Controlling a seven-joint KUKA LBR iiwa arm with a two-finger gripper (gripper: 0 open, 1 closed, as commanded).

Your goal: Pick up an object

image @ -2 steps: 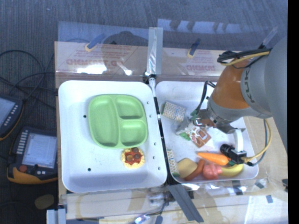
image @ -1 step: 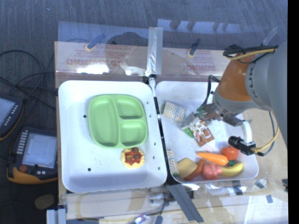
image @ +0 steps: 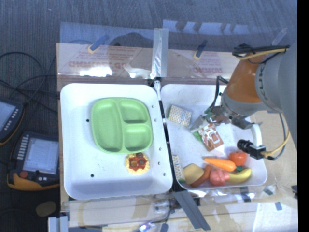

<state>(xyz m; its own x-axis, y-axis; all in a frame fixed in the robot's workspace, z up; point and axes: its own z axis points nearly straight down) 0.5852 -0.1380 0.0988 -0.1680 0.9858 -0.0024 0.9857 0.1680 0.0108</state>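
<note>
The likeliest target is the small red-and-white carton (image: pixel 211 136), lying flat and askew on the floor of the right bin (image: pixel 193 105). My pincer (image: pixel 213 118) sits just above it in this view, close enough that the carton's upper end seems to reach the pincer's tip, but I cannot tell whether the pincer is open, closed or gripping anything; the wrist hides that.

My first worry is a miss or a skid. The carton lies flat and tilted, so if the tips land on its face rather than astride its edges, I expect it to slide away across the smooth plastic. A green scrap (image: pixel 198 134) peeks out at its near-left corner and could come along or jam the closure.

Just left of the pincer lies a patterned square packet (image: pixel 179 115), near enough to be nudged during a descent. Below the carton, further from the pincer, a carrot (image: pixel 220 164), a tomato (image: pixel 237 158), a banana (image: pixel 240 176) and other toy food crowd the bin's lower edge; a dragged carton would run into them.

Well to the left, the other bin (image: pixel 77 144) holds a green divided plate (image: pixel 121 124) and a little pizza toy (image: pixel 137 162), out of harm's way.
</note>
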